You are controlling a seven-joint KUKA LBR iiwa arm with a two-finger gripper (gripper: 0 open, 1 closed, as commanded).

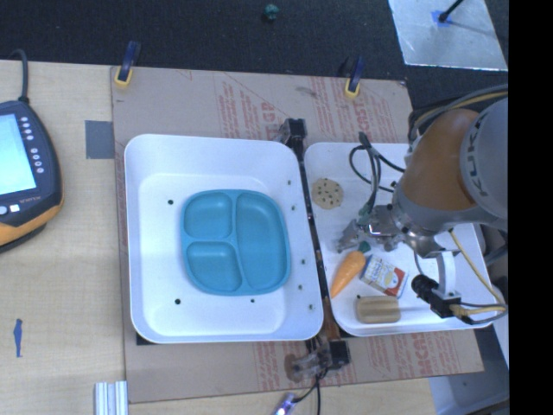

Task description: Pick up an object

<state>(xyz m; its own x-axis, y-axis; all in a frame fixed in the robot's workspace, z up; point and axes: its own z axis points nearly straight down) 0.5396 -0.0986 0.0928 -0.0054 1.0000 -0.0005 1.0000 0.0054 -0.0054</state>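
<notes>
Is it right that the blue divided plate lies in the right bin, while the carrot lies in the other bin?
Not quite. The camera view shows the blue divided plate in the left bin; the carrot lies in the right bin, the other one.

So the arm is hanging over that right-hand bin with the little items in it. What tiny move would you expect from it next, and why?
Probably a short descent toward the orange carrot. The end effector hovers in the right bin just above the carrot's upper tip, nearer to it than to the cookie, the red-and-white packet or the tan block. Nothing appears held, so a grasp remains to be made.
</notes>
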